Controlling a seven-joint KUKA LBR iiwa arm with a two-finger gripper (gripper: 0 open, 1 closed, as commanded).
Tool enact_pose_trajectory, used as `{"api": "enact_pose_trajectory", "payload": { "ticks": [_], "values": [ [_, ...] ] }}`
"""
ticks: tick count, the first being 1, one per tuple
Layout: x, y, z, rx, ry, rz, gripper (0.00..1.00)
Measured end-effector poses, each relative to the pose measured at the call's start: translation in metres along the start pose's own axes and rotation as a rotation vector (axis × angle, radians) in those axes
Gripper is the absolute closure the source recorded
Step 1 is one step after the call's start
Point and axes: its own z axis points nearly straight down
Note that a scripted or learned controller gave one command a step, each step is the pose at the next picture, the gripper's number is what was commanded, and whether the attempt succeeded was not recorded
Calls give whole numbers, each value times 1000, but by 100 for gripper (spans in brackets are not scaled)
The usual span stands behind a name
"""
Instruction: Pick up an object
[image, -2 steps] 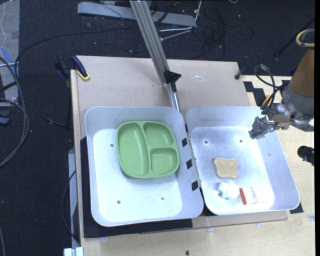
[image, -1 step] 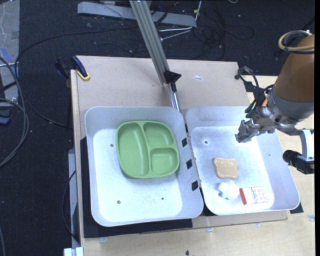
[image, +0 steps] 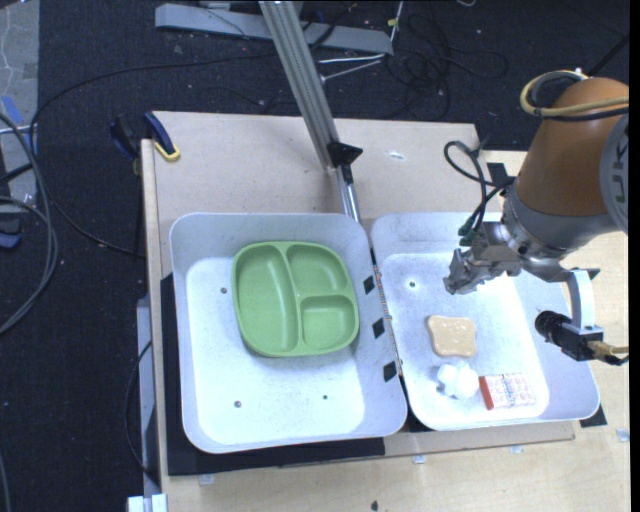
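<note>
In the right bin lie three small things: a tan toast-shaped piece, a crumpled white lump and a red and white packet. My gripper hangs over the upper part of the right bin, above and slightly right of the tan piece and apart from it. Nothing shows between its tips. The grey arm with its orange band reaches in from the right.
The left bin holds a green three-compartment plate. A metal pole slants down to the seam between the bins. Black clips sit along that seam. Cables trail over the dark floor.
</note>
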Motion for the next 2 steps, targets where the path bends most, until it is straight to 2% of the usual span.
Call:
{"api": "enact_pose_trajectory", "payload": {
  "ticks": [1,2],
  "values": [
    [50,3,10,-1,0,-1,100],
    [105,-8,24,1,1,-2,100]
  ]
}}
